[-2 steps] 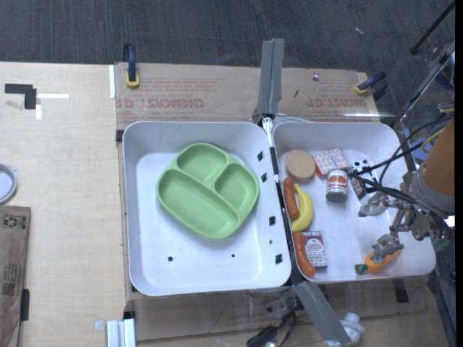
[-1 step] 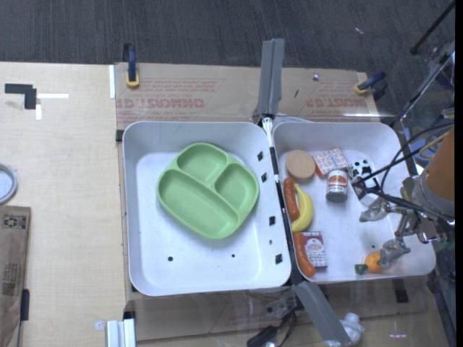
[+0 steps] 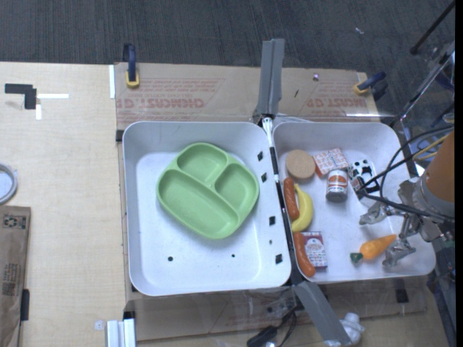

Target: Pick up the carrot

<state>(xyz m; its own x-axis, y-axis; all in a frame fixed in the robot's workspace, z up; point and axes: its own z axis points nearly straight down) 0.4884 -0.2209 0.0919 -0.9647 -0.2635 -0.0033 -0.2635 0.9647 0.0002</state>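
- Closing cleanly on the carrot (image 3: 376, 248) is, by my reading, the step in hand: the gripper (image 3: 400, 246) sits low in the right bin (image 3: 340, 130), at the carrot's right end.
- To do it well, I judge the fingers should straddle the thick orange body rather than its tip, since a tapered shape tends to squirt out of a pinch near the end.
- The carrot lies on the bin floor near the front right corner, green stub pointing left, well apart from the small red carton (image 3: 313, 251) and the banana (image 3: 304, 208), so nothing crowds the approach from the left.
- The bin's front wall is near; a straight lift looks safer than a drag toward it.
- The gripper's metal fingers (image 3: 399, 255) look spread, one above the carrot's end and one below it, touching or just beside it; I cannot tell which.
- The carrot rests on the floor, so I would not call it held yet.
- The green divided plate (image 3: 207, 189) in the left bin (image 3: 145, 215) plays no part.
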